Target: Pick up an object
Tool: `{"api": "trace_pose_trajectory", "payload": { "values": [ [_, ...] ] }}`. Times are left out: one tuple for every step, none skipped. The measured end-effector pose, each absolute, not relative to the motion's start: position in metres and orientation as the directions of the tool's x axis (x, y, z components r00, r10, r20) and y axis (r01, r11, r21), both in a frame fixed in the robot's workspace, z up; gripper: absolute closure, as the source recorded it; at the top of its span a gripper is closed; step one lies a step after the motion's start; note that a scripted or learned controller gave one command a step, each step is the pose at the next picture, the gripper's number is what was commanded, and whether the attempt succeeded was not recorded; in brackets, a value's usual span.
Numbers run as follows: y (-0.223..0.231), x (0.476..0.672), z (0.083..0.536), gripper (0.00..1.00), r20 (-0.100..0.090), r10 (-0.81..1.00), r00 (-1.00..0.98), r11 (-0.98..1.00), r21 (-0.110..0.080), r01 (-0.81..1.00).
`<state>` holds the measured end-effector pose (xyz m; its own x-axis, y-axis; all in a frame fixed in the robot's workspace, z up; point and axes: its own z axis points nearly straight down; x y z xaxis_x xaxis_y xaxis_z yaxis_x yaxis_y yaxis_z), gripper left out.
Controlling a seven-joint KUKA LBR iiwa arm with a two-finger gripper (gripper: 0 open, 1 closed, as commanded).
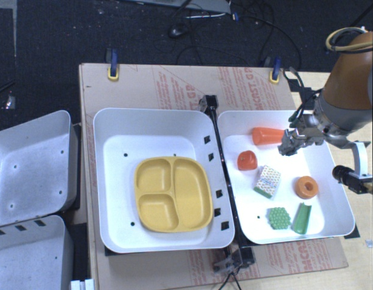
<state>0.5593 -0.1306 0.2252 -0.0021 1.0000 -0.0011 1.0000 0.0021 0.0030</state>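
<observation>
- A cardboard-topped surface (174,80), clamped over a dark cabled floor, carries two white bins.
- The end effector (290,145) hangs over the right bin (340,225); its spread cannot be told, and nothing is seen in it.
- Just beside it lies an orange cone (268,135); nearer the camera sit a red cap (247,160), patterned block (268,181), orange ring (306,187), knobbly green piece (279,217) and green stick (302,218).
- Likely best: centre over the cone, close across its narrow width.
- Farther off, a yellow divided tray (173,194).
</observation>
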Motion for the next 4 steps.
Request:
{"api": "trace_pose_trajectory", "payload": {
  "values": [
    [-0.131,0.56,0.242,1.0,-0.001,1.0,-0.002,0.002,0.002,1.0],
    [-0.082,0.554,0.23,1.0,0.0,1.0,-0.004,0.004,-0.002,1.0],
    [-0.035,0.551,0.222,1.0,0.001,1.0,-0.006,0.006,-0.002,1.0],
    [0.015,0.546,0.235,1.0,0.0,1.0,-0.005,0.005,0.0,1.0]
  ]
}}
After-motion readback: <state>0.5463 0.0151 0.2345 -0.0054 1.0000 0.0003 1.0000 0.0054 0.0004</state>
